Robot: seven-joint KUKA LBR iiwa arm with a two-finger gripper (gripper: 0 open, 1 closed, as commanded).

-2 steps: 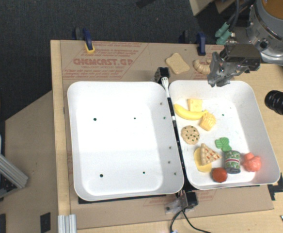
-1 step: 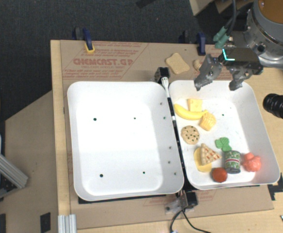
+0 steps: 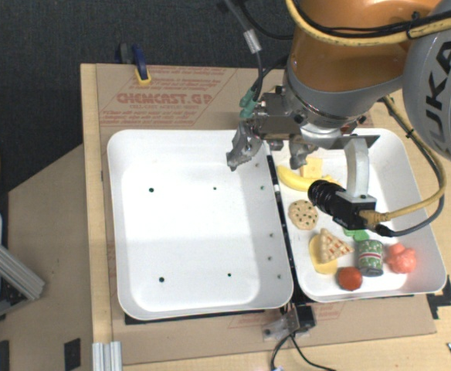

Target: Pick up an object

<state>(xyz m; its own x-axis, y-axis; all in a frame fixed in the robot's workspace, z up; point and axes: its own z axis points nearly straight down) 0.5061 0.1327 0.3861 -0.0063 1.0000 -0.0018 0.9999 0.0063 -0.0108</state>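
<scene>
**A:** What stands where on the bench?

**B:** Two white bins lie side by side on a cardboard sheet (image 3: 164, 91) printed in red. The left bin (image 3: 119, 207) has only a few dark dots on its floor. The right bin (image 3: 425, 207) holds all the loose items.

**A:** And the arm?

**B:** It enters from the upper right, with the orange band (image 3: 364, 6) above the grey wrist. The gripper (image 3: 269, 154) hangs over the seam between the bins, near their far edge. Its two fingers are spread apart, one over the left bin's inner rim and one over the right bin. Nothing sits between them.

**A:** Where are the things to be picked?

**B:** They are all in the right bin. A yellow banana (image 3: 293, 178) lies just below the right-hand finger. A round cookie (image 3: 303, 214) is nearer the front, close to the seam. Then comes a yellow wedge like a pizza slice (image 3: 330, 250), with a red tomato (image 3: 350, 278) just beside it. A small green can (image 3: 370, 256) stands next to a pink-red lump (image 3: 400, 258).

**A:** What is the dark piece over them?

**B:** It is a black cylinder (image 3: 327, 195) fixed to the wrist, with a yellow cable (image 3: 418, 205) running from it.

**A:** Anything else?

**B:** A blue clamp (image 3: 139, 60) grips the sheet's far edge.
</scene>
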